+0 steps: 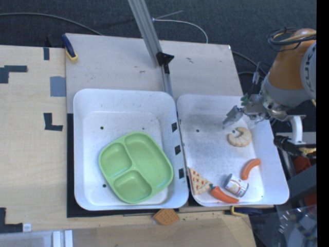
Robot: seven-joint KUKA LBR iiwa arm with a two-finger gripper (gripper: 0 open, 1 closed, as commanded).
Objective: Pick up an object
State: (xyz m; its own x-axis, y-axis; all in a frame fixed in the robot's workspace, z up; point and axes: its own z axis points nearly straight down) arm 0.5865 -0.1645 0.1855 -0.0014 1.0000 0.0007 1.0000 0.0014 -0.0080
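Note:
The right bin (pixel 205 138) holds several small items. A pale bagel-like ring (pixel 239 137) lies in its upper right part. An orange sausage (pixel 251 168) lies below it, and a small tin can (pixel 235 185) lies on its side near the front edge. An orange carrot (pixel 222 193) and a waffle-patterned wedge (pixel 198 180) sit at the front left. My gripper (pixel 232 116) hangs over the right bin's upper right part, just above and left of the ring, with nothing visibly in it.
The left bin (pixel 87 112) holds a green divided plate (pixel 135 166). A brown cookie-like piece (pixel 165 216) lies on the bench in front of the bins. A slanted metal pole (pixel 149 30) rises from between the bins at the back.

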